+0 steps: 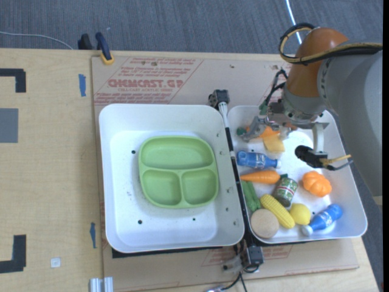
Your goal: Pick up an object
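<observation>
Camera view showed a yellow-orange wedge-shaped toy block [273, 141] lying in the far part of the right-hand shallow white bin [355, 215], near its left wall and well inside its far rim. The two-finger gripper [271, 128] stood directly over the block's far edge, so close that contact could not be judged; whether the gripper was open or closed could not be told, nor whether it had hold of anything.

Just in front of the block lay a small blue plastic bottle [256, 159], then an orange toy carrot [261, 176], both against the left wall. Nearer still, a labelled tin can [284, 190], a yellow toy corn cob [276, 209] and a yellow toy lemon [299, 213] crowded the front. A green divided plate [178, 170] sat in the left-hand white bin [115, 163], with bare floor around it.
</observation>
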Robot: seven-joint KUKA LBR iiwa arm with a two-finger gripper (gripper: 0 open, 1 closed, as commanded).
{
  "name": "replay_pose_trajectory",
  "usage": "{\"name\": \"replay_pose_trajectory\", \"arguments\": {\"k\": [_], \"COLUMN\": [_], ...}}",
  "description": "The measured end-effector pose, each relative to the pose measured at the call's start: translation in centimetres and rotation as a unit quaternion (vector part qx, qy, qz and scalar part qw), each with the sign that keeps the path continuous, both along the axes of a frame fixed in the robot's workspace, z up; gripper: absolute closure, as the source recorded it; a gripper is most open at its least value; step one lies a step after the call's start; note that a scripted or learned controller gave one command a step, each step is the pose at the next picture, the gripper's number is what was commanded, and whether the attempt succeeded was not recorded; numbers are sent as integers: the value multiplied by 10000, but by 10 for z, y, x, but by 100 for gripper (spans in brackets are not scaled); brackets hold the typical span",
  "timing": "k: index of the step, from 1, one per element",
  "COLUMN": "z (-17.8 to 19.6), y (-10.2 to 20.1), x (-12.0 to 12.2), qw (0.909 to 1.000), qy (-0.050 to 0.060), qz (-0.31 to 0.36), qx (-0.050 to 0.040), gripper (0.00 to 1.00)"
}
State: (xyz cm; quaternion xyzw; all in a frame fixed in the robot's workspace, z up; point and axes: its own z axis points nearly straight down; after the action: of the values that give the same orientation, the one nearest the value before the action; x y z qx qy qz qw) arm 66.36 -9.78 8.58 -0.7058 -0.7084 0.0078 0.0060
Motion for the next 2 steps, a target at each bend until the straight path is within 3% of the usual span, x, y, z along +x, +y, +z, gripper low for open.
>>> {"name": "replay_pose_trajectory", "arguments": {"k": [1, 2], "z": [7, 99], "y": [1, 62], "x": [-3, -67], "qw": [10000, 10000], "qy": [82, -91], "qz": [6, -8], "qx": [21, 20], "gripper": [100, 100]}}
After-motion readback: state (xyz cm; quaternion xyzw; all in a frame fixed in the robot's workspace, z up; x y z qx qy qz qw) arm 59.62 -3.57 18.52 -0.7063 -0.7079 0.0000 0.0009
